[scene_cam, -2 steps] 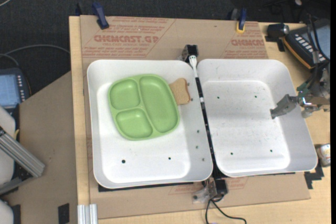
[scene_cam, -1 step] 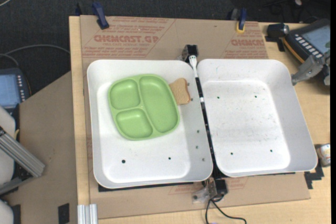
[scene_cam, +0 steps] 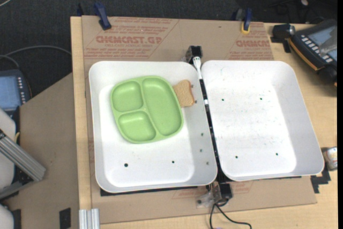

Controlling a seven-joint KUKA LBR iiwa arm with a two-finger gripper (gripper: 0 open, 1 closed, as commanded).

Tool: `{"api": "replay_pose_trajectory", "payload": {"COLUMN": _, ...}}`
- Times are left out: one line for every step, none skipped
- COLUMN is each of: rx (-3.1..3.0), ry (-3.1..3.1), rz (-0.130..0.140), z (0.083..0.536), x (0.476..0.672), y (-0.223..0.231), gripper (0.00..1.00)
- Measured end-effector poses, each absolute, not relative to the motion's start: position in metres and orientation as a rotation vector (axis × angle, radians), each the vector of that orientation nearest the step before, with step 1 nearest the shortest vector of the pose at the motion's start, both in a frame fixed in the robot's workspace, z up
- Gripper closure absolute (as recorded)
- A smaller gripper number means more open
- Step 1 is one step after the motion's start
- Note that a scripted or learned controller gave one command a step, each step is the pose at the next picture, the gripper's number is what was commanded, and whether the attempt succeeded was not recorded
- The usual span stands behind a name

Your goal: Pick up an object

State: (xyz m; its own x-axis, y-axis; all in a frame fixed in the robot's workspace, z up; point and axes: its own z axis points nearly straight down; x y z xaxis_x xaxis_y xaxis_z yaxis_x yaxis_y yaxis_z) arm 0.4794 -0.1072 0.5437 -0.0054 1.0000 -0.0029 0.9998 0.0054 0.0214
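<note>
A light green divided plate [scene_cam: 147, 109] with three compartments lies flat in the left white bin [scene_cam: 150, 169]. A small tan object [scene_cam: 185, 93], like a slice of toast, rests against the plate's right rim near the bin's right wall. The right white bin [scene_cam: 262, 126] sits beside it.
Both bins rest on a brown cardboard sheet [scene_cam: 128, 37] held by a blue clamp [scene_cam: 102, 16] and a yellow-tipped clamp [scene_cam: 246, 21]. A black clip [scene_cam: 194, 53] joins the bins at the back. A handheld pendant [scene_cam: 316, 45] lies at the far right.
</note>
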Motion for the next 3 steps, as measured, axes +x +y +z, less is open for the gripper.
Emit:
{"api": "replay_pose_trajectory", "payload": {"rx": 2.216, "ry": 2.218, "rz": 0.004, "z": 0.545, "x": 0.48, "y": -0.109, "gripper": 1.0}}
{"api": "replay_pose_trajectory", "payload": {"rx": 2.227, "ry": 2.231, "rz": -0.012, "z": 0.428, "x": 0.479, "y": -0.08, "gripper": 1.0}}
{"api": "replay_pose_trajectory", "payload": {"rx": 2.223, "ry": 2.232, "rz": -0.01, "z": 0.342, "x": 0.478, "y": -0.042, "gripper": 1.0}}
